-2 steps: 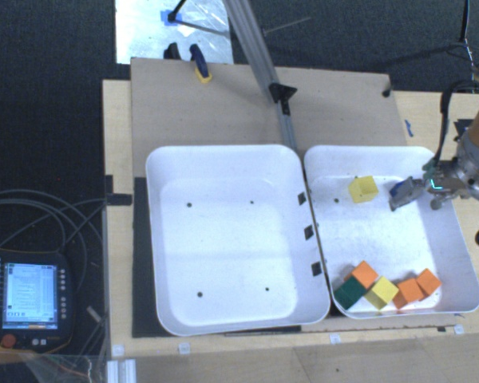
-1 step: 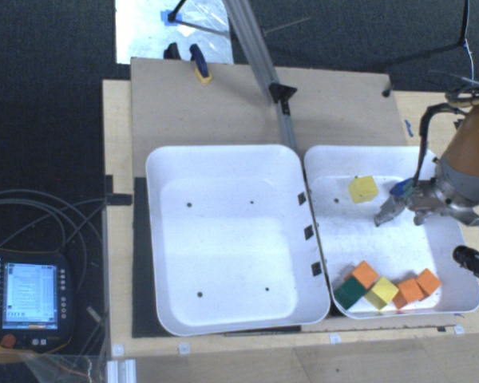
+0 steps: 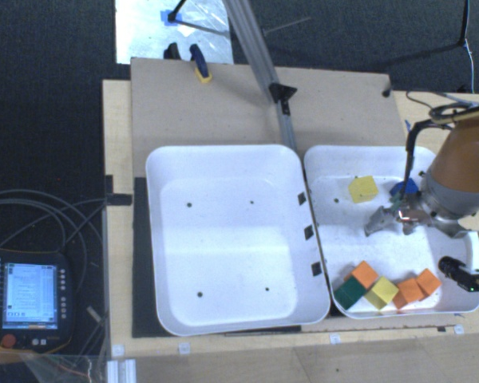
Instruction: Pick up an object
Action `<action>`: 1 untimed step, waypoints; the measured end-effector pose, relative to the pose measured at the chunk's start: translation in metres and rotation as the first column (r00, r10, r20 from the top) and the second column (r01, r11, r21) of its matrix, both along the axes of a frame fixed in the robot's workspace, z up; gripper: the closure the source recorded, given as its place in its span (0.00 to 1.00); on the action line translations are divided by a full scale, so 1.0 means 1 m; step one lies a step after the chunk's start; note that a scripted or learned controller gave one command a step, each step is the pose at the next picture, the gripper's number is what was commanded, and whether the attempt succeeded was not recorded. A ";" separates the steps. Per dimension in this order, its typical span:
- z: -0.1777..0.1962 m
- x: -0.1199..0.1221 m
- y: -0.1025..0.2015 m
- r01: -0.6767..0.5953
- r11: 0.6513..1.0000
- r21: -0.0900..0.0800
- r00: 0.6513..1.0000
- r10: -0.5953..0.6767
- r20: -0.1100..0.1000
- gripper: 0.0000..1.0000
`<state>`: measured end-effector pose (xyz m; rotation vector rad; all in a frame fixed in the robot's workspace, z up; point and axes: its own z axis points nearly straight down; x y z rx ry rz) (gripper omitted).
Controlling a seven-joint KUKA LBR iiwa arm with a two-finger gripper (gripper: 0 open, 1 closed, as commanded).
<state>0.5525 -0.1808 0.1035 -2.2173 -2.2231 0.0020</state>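
Hovering over the right bin (image 3: 329,159), my pincer (image 3: 399,216) hangs near its middle; whether it is clenched or released, I cannot tell. A yellow block (image 3: 363,188) lies just beyond it, toward the bin's far wall. Orange, green and yellow blocks (image 3: 387,287) cluster against the near wall.

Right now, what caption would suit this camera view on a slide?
Arm's gripper hovers in the right bin near a yellow block; five more blocks cluster at its front.
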 end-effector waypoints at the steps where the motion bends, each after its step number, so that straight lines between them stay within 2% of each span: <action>1: 0.014 0.002 -0.001 -0.002 1.000 -0.001 1.000 0.002 0.006 1.00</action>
